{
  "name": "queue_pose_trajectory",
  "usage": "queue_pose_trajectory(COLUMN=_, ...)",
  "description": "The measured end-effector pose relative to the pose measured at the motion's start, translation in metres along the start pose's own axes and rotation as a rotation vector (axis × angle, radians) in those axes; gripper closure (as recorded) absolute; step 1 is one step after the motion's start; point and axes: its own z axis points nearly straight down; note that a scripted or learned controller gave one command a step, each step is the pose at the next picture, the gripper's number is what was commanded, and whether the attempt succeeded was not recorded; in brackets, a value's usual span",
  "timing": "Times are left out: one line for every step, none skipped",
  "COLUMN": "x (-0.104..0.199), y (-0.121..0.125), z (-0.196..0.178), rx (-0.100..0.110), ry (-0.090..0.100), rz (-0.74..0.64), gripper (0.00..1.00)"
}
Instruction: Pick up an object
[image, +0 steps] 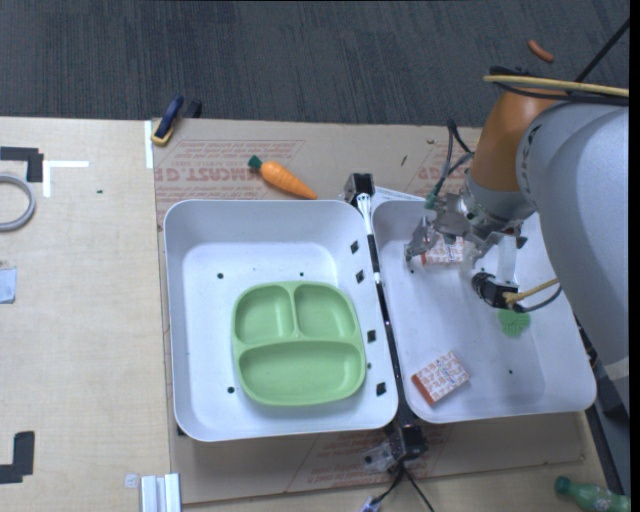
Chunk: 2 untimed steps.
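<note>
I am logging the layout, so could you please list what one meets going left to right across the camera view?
Blue-and-yellow clip on the bench → orange toy carrot → green three-section plate in the left white bin → small patterned box in the right white bin → small green piece.

1. The cardboard sheet (230, 165) under the bins carried red printing that ran upside down; the letters were too blurred to read with certainty.
2. The small box (440, 377) in the right bin (540, 385) bore a red pattern, none of it legible as text.
</note>
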Motion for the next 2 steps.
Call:
queue_pose_trajectory(x=-0.0163, y=-0.0527, z=0.0, rx=-0.029, ry=0.009, rz=0.142, gripper=0.0)
queue_pose_trajectory(x=-0.0167, y=-0.0529, z=-0.0095, rx=-0.029, ry=0.009, rz=0.144, gripper=1.0)
